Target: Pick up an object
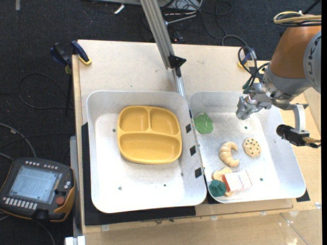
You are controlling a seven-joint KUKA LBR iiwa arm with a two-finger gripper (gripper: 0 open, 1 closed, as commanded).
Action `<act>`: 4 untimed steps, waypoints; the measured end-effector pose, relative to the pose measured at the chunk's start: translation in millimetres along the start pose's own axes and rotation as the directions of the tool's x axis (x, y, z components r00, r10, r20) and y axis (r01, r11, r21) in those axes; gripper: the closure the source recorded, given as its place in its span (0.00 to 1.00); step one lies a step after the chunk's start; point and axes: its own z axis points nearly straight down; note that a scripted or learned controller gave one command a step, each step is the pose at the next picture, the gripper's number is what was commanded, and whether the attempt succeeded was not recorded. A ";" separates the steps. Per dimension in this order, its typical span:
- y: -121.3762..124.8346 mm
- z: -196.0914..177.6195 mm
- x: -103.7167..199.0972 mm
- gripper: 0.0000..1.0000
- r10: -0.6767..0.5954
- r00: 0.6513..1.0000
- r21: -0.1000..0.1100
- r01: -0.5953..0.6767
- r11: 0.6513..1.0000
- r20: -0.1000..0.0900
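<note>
Resting on a pale wooden counter [127, 65], two shallow white bins sat side by side, each with rounded corners and a matte, lightly speckled floor. The left bin [102, 188] carried a yellow plastic divided plate [149, 135], smooth, with a rounded-square outline and three compartments.

The right bin [286, 172] carried five small items:
- A green leaf-shaped piece [203, 123] lay near the bin's left wall.
- A tan croissant [230, 153], curved and ridged, lay near the centre with its long axis running roughly from far to near.
- A round cookie [251, 147] with dark specks lay just right of the croissant.
- A small red-and-white box [238, 181] lay near the front rim, long axis tilted slightly from left-right.
- A dark green lumpy item [217, 188] touched the box's left end; its exact identity could not be made out.

The pincer [245, 108] hung over the far part of the right bin, apart from all items. Whether its fingers were spread or pressed together could not be told. The grey arm with its orange band [294, 45] was cut off at the frame's right edge.
</note>
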 end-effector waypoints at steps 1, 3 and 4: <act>5.5 -62.5 -5.3 1.00 -0.002 1.000 -0.001 0.002 1.000 0.001; -19.7 -36.4 103.3 1.00 -0.008 1.000 0.009 0.008 1.000 -0.004; -29.8 -26.6 164.5 1.00 -0.009 1.000 0.009 0.009 1.000 -0.004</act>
